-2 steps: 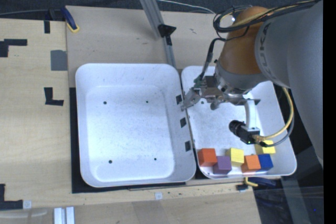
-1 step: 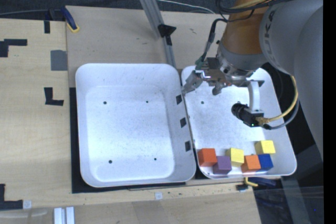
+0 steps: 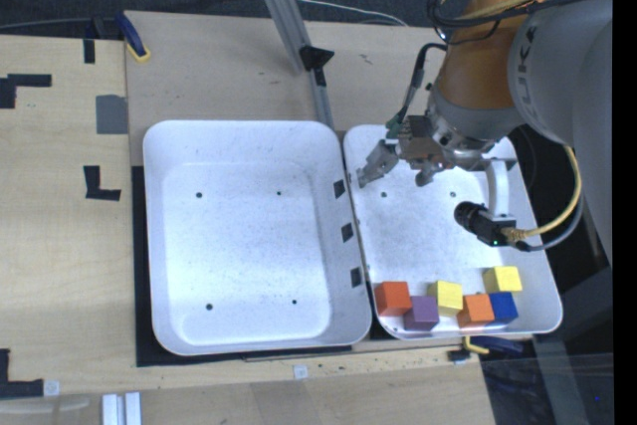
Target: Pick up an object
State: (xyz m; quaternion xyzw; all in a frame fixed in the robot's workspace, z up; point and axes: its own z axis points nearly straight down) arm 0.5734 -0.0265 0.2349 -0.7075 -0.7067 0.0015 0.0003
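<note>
Blocks [image 3: 446, 304] crowd right bin [image 3: 398, 234] near edge; end effector [image 3: 398, 166] at far end, released, nothing held.

Reaches in from the right, grey arm [image 3: 572, 65] bulky at the far right corner of the scene, orange band [image 3: 488, 35] rounded above the wrist. Bends downward and leftward from the band into a dark wrist block hung with cables, one yellow cable looping out to the right. Ends in a two-finger gripper [image 3: 398, 164], fingers [image 3: 373, 164] spread apart and pointing down and to the left, nothing between them. Carries a small black cylindrical fitting low on the right side of the wrist.
</note>
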